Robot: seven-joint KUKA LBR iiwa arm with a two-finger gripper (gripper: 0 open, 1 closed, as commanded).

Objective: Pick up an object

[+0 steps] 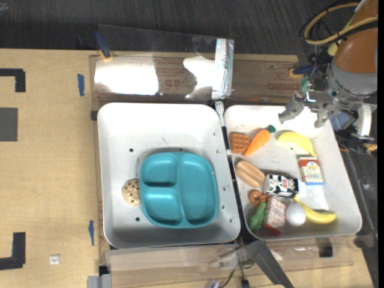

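Toy banana, right bin at 12 o'clock: likely light, rigid, slick plastic, curved; grasp across its thick middle; gripper hovers just above, fingers spread, empty.

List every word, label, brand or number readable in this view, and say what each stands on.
No text can be read.
Small carton in the right bin: red and white print, too blurred to read.
Black-and-white packet: pattern, no legible words.
Cardboard strip behind the bins: faint print, too small to read.
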